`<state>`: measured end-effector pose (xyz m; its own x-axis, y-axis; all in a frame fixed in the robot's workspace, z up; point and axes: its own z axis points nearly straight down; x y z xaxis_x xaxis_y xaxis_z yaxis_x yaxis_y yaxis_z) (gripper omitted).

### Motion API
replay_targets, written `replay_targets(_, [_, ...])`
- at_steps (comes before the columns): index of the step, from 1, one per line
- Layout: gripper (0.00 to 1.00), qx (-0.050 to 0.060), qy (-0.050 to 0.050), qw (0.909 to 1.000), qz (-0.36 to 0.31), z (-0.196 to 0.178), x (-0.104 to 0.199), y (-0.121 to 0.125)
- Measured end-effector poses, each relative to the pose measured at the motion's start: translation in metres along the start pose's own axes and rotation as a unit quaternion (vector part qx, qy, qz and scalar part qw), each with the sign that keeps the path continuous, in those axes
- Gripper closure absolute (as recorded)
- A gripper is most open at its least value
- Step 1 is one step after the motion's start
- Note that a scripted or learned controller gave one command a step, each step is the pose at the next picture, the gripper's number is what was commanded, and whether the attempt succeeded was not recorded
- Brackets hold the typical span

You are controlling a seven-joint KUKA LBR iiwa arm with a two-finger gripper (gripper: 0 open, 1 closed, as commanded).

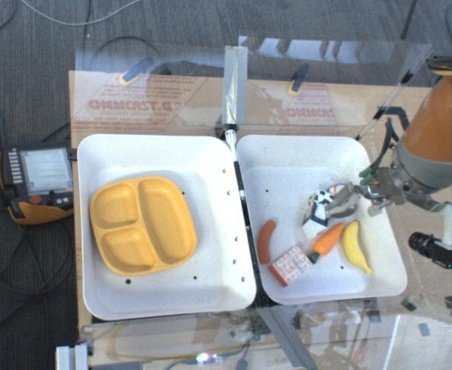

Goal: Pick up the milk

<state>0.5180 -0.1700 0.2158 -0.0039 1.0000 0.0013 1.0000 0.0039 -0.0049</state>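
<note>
Both white bins [164,284] look like smooth, slightly glossy plastic. The yellow divided plate [142,224] is matt plastic. The banana [355,246], carrot [328,240] and sausage [266,240] have a smooth plastic sheen. The desk [172,102] looks like bare brown cardboard or wood under clear sheeting.

Left bin [210,156]: divided plate [142,223].
Right bin [287,156]: sausage [266,240] leftmost, then box [290,266], carrot [327,240], banana [355,247]; milk [319,206] behind carrot.
</note>
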Motion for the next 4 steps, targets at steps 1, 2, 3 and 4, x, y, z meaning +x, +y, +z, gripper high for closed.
replay_targets(1, [0.0,0.0,0.0,0.9988,0.048,0.024,-0.053,-0.004])
replay_targets(2, [0.0,0.0,0.0,0.9954,0.096,0.034,-0.04,0.053])
replay_targets(3, [0.0,-0.009,-0.001,0.9976,0.068,0.114,-0.002,0.069])
replay_targets(4, [0.0,-0.014,-0.007,0.9998,0.006,0.117,0.013,0.087])
